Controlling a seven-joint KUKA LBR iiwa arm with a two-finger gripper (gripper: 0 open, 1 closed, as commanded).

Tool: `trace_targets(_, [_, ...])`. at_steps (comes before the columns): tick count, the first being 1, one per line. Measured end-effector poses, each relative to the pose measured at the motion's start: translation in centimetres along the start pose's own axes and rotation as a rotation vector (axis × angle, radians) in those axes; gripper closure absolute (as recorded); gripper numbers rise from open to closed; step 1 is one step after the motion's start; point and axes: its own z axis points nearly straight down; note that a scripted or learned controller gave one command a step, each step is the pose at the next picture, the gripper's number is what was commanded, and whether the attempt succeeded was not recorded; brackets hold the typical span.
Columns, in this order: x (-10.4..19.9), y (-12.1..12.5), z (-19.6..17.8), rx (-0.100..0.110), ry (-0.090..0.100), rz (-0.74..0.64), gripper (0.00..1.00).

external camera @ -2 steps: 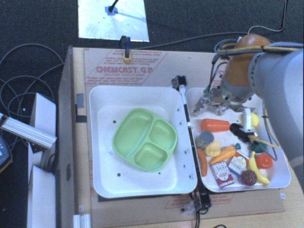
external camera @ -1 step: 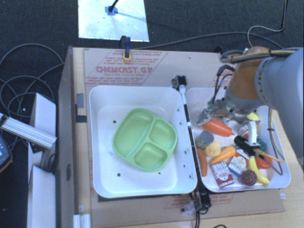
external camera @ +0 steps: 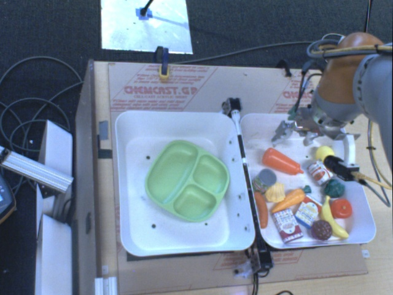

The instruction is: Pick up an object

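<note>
The left bin [external camera: 132,165] holds a green divided plate [external camera: 187,180]. The right bin [external camera: 362,226] holds toy food: a big orange carrot [external camera: 281,161], corn [external camera: 276,193], a banana [external camera: 332,219], a tomato [external camera: 342,209] and a small carton [external camera: 286,226]. The gripper [external camera: 293,131] hangs above the bin's far end, fingers spread, pinching nothing

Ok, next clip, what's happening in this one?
The arm's gripper is over the back of the right bin, which holds a pile of toy food, including a large orange carrot and a banana. Nothing is between its fingers. The left bin holds a green divided plate.
</note>
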Motion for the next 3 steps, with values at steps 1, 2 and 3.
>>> trace_targets(1, [3.5,-2.7,4.9,0.006,0.002,-0.003,0.0])
trace_targets(2, [-1.4,-2.8,-0.3,0.001,0.0,0.001,0.0])
trace_targets(3, [1.6,-4.1,6.5,0.001,0.002,-0.003,0.0])
